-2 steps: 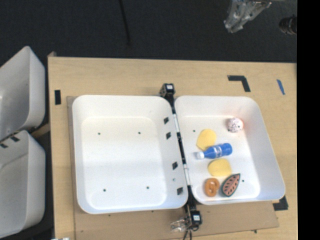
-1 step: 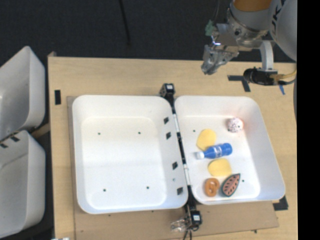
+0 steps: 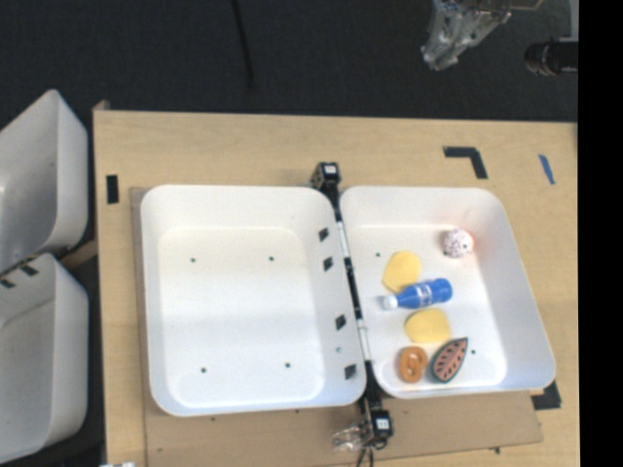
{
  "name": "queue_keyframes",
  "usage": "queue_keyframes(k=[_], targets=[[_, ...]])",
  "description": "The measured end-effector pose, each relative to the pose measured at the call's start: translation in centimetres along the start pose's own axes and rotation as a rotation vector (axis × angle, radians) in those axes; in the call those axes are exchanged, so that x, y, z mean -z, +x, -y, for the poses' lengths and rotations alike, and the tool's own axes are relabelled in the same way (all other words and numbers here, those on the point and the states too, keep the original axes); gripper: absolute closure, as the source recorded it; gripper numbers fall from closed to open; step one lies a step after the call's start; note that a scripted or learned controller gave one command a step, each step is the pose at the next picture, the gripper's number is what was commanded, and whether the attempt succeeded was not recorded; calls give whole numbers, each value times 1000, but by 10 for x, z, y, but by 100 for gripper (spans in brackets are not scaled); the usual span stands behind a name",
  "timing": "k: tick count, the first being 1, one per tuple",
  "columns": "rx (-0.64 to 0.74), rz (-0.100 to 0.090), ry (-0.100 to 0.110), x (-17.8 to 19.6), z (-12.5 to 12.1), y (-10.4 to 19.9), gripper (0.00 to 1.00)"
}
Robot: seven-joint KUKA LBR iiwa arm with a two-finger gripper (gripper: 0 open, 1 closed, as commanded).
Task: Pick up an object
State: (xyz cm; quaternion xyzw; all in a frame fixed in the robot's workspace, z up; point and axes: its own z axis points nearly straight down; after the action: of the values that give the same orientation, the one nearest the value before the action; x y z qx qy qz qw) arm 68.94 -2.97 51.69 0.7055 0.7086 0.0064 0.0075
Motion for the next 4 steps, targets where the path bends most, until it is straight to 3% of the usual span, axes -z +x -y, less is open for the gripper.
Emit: queue_keyframes(k=[1,2,3,4], targets=[[-3,0,13,37,-1,13,100],[-7,1,33,-107,17,-4,100],[0,0,5,12,-1,-1,100],[-5,1,15,35,-1,-9,100]])
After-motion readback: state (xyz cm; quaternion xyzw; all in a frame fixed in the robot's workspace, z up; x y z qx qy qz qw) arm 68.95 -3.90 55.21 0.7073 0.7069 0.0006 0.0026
